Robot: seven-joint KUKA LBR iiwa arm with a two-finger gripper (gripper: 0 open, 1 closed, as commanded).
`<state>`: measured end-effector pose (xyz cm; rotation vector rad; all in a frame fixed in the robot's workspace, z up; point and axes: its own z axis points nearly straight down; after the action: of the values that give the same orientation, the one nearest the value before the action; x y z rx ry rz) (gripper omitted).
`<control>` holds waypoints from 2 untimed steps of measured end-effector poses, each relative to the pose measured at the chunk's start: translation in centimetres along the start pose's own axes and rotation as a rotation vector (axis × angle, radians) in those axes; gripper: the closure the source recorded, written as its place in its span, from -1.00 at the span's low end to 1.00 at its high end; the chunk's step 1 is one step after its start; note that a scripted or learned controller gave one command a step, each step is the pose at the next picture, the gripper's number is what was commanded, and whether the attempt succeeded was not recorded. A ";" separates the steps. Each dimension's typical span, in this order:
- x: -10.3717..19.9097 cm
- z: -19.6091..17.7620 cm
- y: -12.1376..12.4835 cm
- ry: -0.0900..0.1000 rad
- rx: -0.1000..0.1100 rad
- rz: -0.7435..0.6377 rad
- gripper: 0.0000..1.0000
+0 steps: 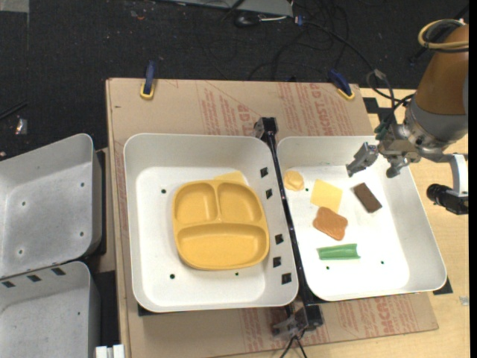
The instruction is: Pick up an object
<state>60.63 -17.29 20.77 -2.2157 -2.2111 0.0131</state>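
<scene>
The right bin (417, 271) holds several small food-like pieces: a pale yellow round piece (294, 180), a yellow square slice (326, 195), a brown rectangular bar (366, 197), an orange-brown toast-like piece (330, 223) and a green strip (338, 252). My gripper (378, 161) hangs over the back right of that bin, a little above and behind the brown bar. Its two fingers are spread apart and nothing sits between them.
The left bin (141, 200) carries a yellow compartment tray (220, 226) with a pale yellow slice (232, 178) poking out behind it. A black divider (279, 215) runs between the bins. Grey metal lids (45, 200) lie off to the left.
</scene>
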 end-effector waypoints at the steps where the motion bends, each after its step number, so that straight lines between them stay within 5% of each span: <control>1: 0.0 -0.9 0.3 -0.003 -0.014 -0.003 -1.00; 2: 0.5 3.5 0.2 -0.002 -0.011 -0.002 -1.00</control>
<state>60.75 -16.79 17.26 -2.2197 -2.2198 0.0032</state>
